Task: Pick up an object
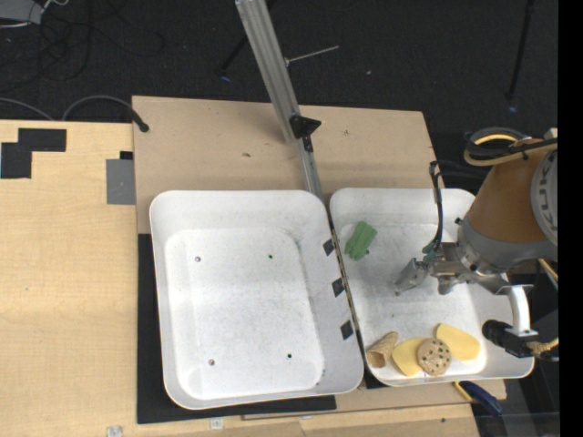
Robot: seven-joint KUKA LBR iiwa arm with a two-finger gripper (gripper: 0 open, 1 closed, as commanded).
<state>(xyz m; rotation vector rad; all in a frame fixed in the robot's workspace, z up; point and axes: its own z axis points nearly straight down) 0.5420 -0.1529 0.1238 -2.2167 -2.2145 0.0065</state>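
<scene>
Over the right bin the gripper hangs low, mid-bin, arm coming in from the right. Whether the pincer is wide or narrow cannot be told; the tip is too small and dark against the bin floor. Nothing is visibly held.

Nearest candidate is the green block, up-left of the gripper, apart from it, close to the divider between bins. Its long axis runs on a diagonal, upper-right to lower-left, top end toward the bin's back wall. Other items sit along the front wall: a tan cone, a yellow disc, a brown cookie and a yellow piece, bunched and touching.

Risks, as judgement: the gripper sits over bare floor between the block and the front cluster, so a straight descent likely closes on nothing. If it goes for the block, the divider leaves little room for a finger on that side, and a closing line not set across the block's short side could push or spin it away. The front cluster is crowded; a grab there may catch two pieces or jam against the wall. The left bin is not involved.
</scene>
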